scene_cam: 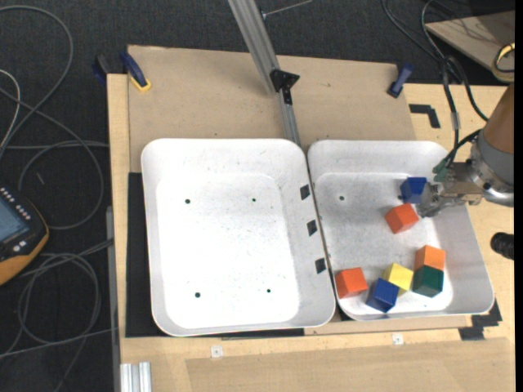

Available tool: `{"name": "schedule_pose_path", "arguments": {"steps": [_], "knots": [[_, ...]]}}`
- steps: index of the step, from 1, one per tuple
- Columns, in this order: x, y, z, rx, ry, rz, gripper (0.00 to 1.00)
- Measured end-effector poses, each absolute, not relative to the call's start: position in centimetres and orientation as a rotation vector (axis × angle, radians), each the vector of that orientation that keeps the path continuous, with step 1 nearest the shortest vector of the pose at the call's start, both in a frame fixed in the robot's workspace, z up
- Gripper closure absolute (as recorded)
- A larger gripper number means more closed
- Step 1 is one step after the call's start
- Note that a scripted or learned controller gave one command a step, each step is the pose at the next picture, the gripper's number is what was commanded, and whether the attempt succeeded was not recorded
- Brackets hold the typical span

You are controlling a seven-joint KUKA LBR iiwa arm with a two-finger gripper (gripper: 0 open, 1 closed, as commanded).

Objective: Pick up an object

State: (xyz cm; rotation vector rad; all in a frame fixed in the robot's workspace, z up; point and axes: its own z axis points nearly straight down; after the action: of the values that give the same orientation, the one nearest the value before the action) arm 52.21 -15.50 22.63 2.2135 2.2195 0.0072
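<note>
My arm (500,141) shows a grey rounded wrist under an orange band. The hand (435,196) is metallic grey and blocky, with a small green part and dark cables looping above it.

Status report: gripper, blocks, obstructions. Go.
Gripper low in the right bin, between blue block and orange block. Neither seen held. Five more blocks clustered at the bin's near edge, apart from the gripper.
</note>
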Motion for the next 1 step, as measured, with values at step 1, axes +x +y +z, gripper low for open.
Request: {"name": "schedule_pose_path", "arguments": {"steps": [1], "knots": [[53.1,-14.98,28.62,2.213,2.219,0.008,1.0]]}}
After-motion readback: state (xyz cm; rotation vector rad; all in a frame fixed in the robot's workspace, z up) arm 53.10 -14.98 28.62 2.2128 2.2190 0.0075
